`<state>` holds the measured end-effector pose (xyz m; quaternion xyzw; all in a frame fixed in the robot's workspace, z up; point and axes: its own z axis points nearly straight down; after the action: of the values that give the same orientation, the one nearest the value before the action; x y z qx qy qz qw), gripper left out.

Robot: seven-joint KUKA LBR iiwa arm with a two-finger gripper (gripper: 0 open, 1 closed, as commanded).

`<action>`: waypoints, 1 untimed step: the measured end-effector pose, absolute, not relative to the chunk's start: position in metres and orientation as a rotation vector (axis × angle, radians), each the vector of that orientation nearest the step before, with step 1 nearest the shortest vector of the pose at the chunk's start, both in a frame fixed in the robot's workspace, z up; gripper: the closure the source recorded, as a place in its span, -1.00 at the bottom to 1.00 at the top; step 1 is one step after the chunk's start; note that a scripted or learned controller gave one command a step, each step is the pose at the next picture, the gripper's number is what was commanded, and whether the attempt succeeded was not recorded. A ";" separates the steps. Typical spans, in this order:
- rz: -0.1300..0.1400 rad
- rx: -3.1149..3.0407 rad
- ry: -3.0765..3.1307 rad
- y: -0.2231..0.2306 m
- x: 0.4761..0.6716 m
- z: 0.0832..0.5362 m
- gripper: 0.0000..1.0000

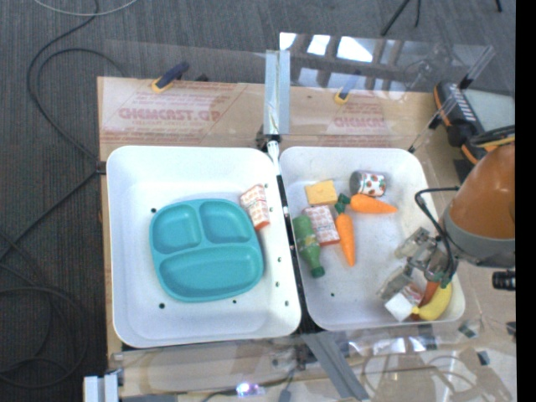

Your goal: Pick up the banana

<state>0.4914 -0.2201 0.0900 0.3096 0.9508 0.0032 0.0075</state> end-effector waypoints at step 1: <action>0.010 0.958 2.976 -0.220 0.491 0.090 -1.00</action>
<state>0.4914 -0.2202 0.0900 0.3064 0.9519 0.0032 0.0077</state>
